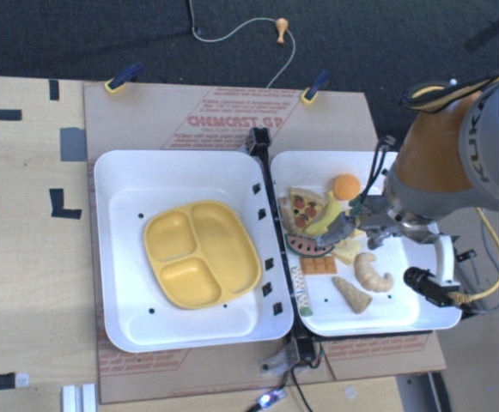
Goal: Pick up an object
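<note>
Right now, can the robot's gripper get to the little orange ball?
Probably yes. The gripper is already in the right bin, and the orange ball sits just beyond it, uncovered, with only a banana beside it.

A yellow divided plate (pixel 202 254) is seen lying in the left white bin (pixel 120 178), at the centre of the frame. Both bins are set on a cardboard sheet (pixel 223 118), clipped at its upper edge by two blue-and-yellow clamps (pixel 124 77). A thin white cord (pixel 240 28) is draped across the dark floor at the top.
</note>
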You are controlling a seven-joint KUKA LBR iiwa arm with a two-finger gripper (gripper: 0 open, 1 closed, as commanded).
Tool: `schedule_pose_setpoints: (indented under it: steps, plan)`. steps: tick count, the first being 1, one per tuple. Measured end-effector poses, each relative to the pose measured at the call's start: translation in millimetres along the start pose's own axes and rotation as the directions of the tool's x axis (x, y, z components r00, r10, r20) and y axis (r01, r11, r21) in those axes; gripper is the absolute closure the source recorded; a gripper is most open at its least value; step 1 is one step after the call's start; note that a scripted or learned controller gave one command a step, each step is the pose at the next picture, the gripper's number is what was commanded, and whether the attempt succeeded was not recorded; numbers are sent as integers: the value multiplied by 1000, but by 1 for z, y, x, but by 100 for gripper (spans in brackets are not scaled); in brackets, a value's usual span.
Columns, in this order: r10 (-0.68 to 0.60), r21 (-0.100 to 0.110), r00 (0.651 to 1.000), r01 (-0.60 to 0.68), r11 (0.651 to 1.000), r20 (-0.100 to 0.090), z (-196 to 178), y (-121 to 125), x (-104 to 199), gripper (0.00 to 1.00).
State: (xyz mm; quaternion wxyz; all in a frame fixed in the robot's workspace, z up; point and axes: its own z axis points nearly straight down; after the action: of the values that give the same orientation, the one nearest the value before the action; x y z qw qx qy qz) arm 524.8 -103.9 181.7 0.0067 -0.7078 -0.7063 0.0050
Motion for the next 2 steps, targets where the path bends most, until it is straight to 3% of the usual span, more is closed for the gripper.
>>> schedule_pose_setpoints:
  steps: [1, 2]
  plan:
    - [-3, -15, 1000, 3, 1000, 2, -7, 3, 0, 0]
    - [-3, -9, 1000, 3, 1000, 2, 58, 3, 1, 0]
